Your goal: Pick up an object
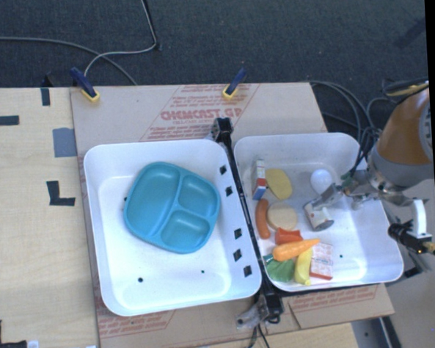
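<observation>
The toy food lies in the right bin (370, 270), crowded along its left side. A smooth orange carrot (294, 250) lies with its long axis nearly level across the view, thin tip toward the right. Beneath it sit a yellow banana-like piece (305, 267), a green leaf (278, 271) and a red and white packet (323, 262). Above the carrot are a red piece (287, 236), a round pale bun (283, 218), a glossy yellow oval (279, 183) and an upright orange sausage (262, 218), long axis running up and down the view. A white ball (321, 179) rests nearer the middle.

The claw (319, 215), grey metal, is low in that bin just right of the bun; I cannot tell how it is set, and nothing shows between its tips.

The left bin (114, 286) holds a blue, matte, three-part plate (171, 207). Both bins rest on cardboard (162, 114) on the counter (23, 240).
</observation>
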Robot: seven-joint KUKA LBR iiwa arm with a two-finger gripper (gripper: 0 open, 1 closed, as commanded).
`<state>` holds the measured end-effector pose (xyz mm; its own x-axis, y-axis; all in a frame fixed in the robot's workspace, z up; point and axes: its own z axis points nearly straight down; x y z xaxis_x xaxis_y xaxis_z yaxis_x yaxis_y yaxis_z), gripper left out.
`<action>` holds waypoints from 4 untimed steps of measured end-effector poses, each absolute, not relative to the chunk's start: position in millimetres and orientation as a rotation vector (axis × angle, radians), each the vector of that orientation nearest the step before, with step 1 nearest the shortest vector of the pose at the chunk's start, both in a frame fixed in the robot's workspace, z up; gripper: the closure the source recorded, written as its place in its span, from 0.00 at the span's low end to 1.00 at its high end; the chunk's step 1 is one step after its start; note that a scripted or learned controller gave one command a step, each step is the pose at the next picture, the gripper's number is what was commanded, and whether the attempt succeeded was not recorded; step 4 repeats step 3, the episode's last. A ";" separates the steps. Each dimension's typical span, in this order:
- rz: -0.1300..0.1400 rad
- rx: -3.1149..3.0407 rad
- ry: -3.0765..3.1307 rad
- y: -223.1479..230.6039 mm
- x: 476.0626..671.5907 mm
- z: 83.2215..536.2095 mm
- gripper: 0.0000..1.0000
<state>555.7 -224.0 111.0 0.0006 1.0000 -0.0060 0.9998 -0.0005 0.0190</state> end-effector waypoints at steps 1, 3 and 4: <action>0.004 2.216 2.222 -182.2 553.5 88.8 0.00; 0.001 2.218 2.225 -81.6 545.1 184.5 1.00; 0.001 2.218 2.225 -81.6 545.1 184.5 1.00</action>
